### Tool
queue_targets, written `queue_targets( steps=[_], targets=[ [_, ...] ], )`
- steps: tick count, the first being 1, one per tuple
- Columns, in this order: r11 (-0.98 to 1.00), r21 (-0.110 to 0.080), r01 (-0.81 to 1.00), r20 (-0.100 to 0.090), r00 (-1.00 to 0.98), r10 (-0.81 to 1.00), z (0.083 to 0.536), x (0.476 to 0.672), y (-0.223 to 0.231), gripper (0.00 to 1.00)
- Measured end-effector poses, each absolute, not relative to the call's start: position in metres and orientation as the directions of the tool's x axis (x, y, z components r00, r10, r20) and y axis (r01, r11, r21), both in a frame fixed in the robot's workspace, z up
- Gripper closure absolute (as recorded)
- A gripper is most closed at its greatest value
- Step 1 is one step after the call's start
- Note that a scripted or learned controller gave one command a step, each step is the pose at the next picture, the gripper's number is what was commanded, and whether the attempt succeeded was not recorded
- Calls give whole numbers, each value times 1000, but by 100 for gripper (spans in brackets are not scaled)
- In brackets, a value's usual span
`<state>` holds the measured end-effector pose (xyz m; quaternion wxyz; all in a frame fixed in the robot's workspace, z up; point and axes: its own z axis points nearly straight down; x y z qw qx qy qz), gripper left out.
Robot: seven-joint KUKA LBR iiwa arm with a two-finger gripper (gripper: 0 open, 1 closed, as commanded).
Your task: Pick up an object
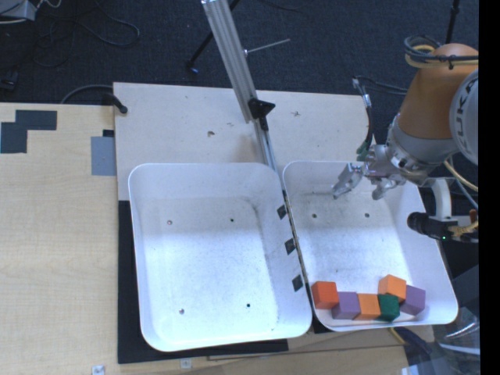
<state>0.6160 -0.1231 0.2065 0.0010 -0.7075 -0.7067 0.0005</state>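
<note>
Clustered blocks [367, 299] sit well below the end effector [364, 183] in the right bin [344, 241], likely huddled against its near wall, while its spread, unladen fingers hover high, apparently awaiting descent.

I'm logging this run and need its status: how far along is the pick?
Nothing looks done: the blocks all lie at the near edge of the right bin. The open gripper hangs over the bin's far end, holding nothing. Reaching a block, gripping and lifting remain.

6 small blocks [367, 298], 3 orange, 2 purple, 1 green, clustered touching along right bin's near edge, well apart from gripper [363, 183], toward cam.
</note>
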Motion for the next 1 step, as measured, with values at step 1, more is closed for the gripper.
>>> queue_targets(
  steps=[1],
  targets=[
    [-2, 5, 1000, -2, 2, 1000, 280, 590, -148, 0]
  ],
)
